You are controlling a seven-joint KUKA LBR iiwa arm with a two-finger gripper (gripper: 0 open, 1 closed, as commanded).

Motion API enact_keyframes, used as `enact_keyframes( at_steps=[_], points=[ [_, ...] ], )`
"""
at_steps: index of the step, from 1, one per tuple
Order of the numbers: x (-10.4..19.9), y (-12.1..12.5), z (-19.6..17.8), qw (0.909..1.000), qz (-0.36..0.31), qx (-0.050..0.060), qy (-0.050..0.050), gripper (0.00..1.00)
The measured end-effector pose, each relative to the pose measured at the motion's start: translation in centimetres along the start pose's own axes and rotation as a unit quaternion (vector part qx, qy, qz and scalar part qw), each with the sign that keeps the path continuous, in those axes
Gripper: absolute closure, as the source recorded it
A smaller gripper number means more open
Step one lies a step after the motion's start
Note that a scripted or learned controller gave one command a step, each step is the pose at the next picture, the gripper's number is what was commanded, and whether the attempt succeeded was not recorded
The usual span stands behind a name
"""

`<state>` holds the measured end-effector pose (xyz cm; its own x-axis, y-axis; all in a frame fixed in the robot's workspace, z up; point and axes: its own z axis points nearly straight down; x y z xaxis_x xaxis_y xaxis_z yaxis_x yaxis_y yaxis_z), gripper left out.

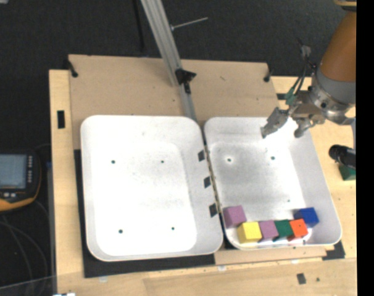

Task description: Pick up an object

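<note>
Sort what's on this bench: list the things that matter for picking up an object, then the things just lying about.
For the job:
- two-finger gripper, fingers spread, nothing between them
- small blocks in the right white bin: purple cube, yellow cube, lilac cube, green cube, orange cube, blue cube

Lying about:
- left white bin
- slanted metal rail
- handheld screen unit

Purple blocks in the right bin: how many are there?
2. One purple block sits at the left end of the cluster along the near wall; the other purple block lies between the yellow block and green block. More could be hidden.
</note>
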<state>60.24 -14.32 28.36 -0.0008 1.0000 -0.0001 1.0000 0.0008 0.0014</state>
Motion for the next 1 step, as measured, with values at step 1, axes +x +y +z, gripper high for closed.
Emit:
enact_keyframes(
  at_steps=[1],
  points=[
    [-0.1, 0.07, -1.12, 1.0, 0.0, -0.002, 0.0, 1.0]
  ],
)
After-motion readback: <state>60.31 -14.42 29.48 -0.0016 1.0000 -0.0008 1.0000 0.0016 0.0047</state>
